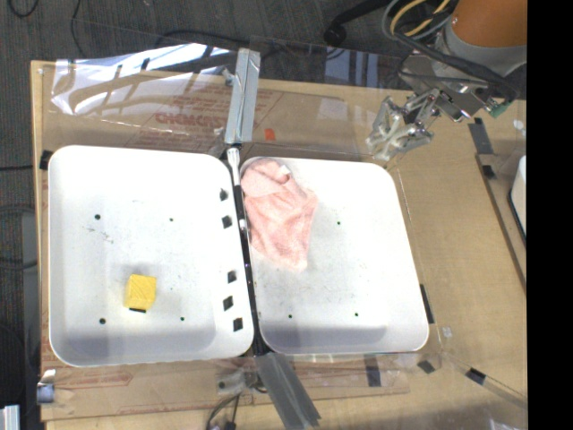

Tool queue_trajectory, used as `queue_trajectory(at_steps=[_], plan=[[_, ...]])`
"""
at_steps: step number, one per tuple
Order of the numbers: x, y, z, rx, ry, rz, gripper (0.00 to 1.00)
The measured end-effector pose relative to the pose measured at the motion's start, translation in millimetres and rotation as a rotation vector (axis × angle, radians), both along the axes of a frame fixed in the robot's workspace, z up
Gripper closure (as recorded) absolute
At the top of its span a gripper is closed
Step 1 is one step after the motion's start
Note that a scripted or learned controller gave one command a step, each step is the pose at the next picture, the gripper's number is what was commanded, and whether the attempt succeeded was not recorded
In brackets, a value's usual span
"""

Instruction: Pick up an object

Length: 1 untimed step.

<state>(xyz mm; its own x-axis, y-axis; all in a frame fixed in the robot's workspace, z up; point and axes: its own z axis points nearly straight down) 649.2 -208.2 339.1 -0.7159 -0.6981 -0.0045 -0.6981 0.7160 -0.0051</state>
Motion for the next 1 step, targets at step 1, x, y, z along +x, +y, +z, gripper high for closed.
queue_trajectory(at_steps=[1], plan=[[9.1,0.5,-13.7,-0.001,0.000,0.259,1.00]])
